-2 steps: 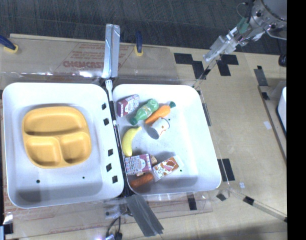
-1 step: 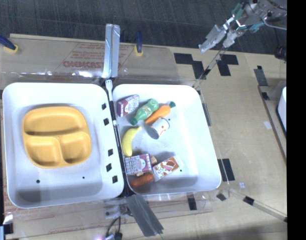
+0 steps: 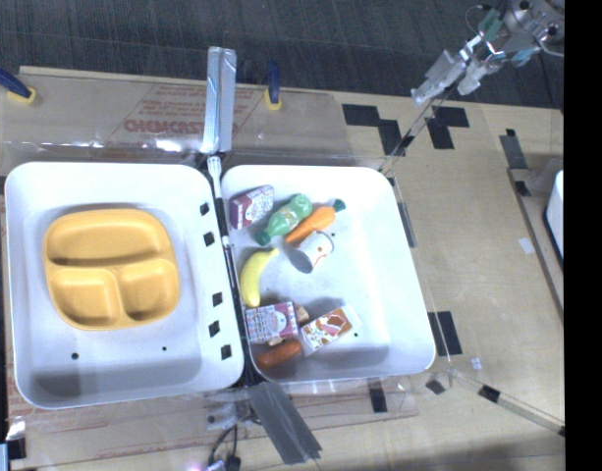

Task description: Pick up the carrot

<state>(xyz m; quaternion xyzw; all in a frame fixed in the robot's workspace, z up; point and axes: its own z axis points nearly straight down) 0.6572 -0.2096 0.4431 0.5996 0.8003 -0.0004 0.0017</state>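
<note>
A grey clamp bar [image 3: 281,422] juts in at the lower edge of the bench, nearest the lens, pinning the seam where the two white bins meet. A matching silver bar [image 3: 220,101] holds the far end of the same seam, which appears to keep both bins from sliding. The left bin [image 3: 26,361] carries a yellow divided tray [image 3: 112,268]. The right bin [image 3: 409,292] holds a loose jumble: the carrot [image 3: 312,222] lies in its upper half, resting against a green bottle [image 3: 284,218] on one side and touching a small white cup [image 3: 313,251] just below it. The carrot's long axis runs on a diagonal, green-topped end toward the upper right, orange tip toward the lower left. A banana [image 3: 254,275], a purple carton [image 3: 251,206], two snack boxes [image 3: 299,326] and a sausage [image 3: 276,353] lie nearby. The gripper [image 3: 448,72] hangs well apart from the bin, high at the upper right, parked clear; whether it is wide or narrow cannot be told.
</note>
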